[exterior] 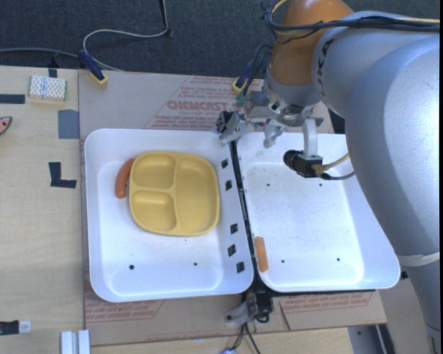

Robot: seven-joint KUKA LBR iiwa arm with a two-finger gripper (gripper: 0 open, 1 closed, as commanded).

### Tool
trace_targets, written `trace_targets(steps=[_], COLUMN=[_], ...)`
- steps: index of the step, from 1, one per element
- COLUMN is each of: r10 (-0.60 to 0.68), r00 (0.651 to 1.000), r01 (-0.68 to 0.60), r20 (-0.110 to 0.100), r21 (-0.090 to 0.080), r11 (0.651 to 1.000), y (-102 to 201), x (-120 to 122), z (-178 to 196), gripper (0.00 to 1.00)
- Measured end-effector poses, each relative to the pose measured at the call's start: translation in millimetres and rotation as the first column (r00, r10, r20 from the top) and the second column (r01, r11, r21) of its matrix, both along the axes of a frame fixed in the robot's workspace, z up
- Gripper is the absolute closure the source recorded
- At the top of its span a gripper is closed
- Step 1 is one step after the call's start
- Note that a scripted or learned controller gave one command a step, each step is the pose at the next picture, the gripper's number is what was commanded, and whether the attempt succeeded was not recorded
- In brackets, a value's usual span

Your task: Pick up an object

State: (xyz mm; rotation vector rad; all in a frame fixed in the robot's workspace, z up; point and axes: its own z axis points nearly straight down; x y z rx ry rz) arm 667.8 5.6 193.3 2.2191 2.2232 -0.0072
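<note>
Dark grey carpet (96,6) runs across the back, behind and to the left of the gripper (269,135). A thin black cable (125,34) loops over it. In front of the carpet lies a pale wooden benchtop (29,227), stretching far left of the gripper, marked with black tape pieces (59,175). A brown cardboard sheet (170,109) with red printing covers the bench just left of the gripper. The light is even and bright.

One fixed camera looks down at a slant from above the bench (29,220), taking in both white bins (103,271) whole, arm (384,87) entering from the right.
</note>
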Motion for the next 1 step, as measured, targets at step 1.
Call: trace_targets(steps=[1], r10=[0.001], r00=[1.0], r01=[-0.001], r20=[-0.001], r21=[0.0], r11=[1.0], y=[0.6], x=[0.0], z=[9.4], gripper=[1.0])
